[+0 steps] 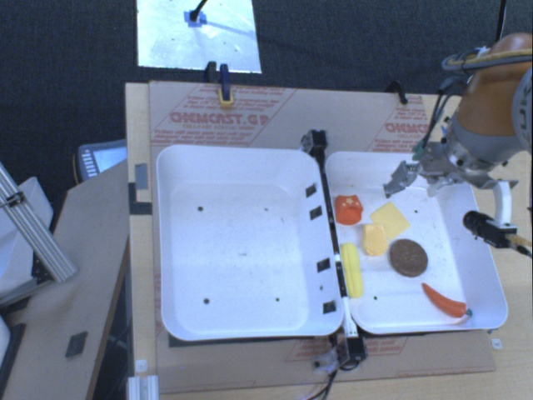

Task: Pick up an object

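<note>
Several small items lie in the right bin (476, 267): a red-orange chunk (348, 209), a yellow wedge (389, 219), a small pale yellow block (375, 240), a brown round disc (409, 257), a yellow corn-like piece (352, 271) by the divider, and a red chili (444, 301) near the front. My gripper (419, 180) hovers over the bin's back part, up and to the right of the yellow wedge. It is open, with nothing between its fingers (399, 179).
The left bin (241, 152) sits beside the right one, joined by a black-clipped divider (326, 223). A black fixture (491, 227) juts over the right bin's right rim. A yellow clamp (226, 90) stands behind the bins.
</note>
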Robot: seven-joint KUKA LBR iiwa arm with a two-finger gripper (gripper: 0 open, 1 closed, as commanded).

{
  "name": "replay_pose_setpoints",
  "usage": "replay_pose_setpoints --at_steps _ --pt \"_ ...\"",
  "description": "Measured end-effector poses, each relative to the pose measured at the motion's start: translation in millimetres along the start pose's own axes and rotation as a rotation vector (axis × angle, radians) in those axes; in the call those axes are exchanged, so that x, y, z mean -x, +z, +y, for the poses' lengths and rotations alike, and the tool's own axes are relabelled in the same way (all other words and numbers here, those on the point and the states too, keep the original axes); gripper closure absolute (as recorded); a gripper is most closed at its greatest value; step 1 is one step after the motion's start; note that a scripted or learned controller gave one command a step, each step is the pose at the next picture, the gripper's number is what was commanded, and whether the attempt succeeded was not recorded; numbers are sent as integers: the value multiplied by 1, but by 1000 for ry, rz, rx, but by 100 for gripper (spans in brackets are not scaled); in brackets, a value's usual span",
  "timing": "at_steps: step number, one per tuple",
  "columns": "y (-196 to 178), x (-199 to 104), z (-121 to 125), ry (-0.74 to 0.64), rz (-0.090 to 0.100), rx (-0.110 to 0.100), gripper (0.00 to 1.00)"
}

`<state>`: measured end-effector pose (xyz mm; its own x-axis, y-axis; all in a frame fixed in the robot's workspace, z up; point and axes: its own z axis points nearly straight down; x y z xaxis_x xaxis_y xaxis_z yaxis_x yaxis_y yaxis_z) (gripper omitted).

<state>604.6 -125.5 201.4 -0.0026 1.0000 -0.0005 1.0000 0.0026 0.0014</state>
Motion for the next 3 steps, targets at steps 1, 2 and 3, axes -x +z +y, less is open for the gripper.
replay_pose_setpoints --at_steps 1,2,3 --pt "-120 -32 -29 -5 0 13 0" --pt "-267 -107 -66 -10 2 17 0" --pt "-339 -175 -119 -10 4 10 0"
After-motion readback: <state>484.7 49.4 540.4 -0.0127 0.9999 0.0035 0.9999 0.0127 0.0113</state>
